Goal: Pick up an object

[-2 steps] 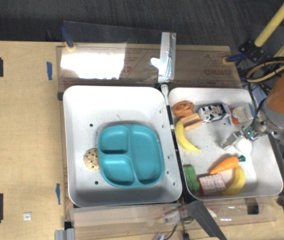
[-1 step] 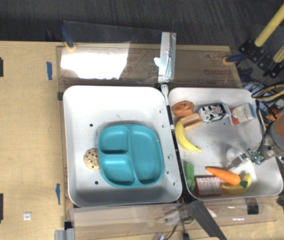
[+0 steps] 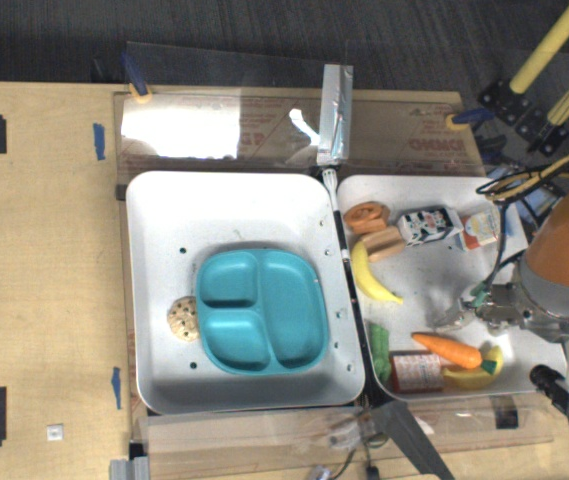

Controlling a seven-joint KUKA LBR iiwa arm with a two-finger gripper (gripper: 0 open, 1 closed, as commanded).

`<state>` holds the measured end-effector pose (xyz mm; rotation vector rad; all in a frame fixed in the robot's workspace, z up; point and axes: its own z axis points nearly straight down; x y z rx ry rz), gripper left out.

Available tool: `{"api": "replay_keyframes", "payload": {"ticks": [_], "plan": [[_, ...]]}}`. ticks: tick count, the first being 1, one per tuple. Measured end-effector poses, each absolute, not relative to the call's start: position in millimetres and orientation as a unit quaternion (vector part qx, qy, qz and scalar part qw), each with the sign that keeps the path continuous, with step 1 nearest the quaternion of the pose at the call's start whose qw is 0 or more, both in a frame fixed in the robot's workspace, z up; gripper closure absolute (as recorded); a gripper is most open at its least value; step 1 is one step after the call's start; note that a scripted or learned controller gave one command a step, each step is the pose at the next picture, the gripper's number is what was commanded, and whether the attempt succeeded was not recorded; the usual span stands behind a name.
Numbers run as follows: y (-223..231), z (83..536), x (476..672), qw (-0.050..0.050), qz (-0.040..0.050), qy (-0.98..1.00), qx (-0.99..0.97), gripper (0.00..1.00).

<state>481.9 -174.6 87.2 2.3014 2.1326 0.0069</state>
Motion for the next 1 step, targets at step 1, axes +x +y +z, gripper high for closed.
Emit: {"api": "replay_keyframes", "payload": {"ticks": [1], "plan": [[-171.4,87.3,501.7,0.005,0.0006,0.820,0.572,0.00]]}}
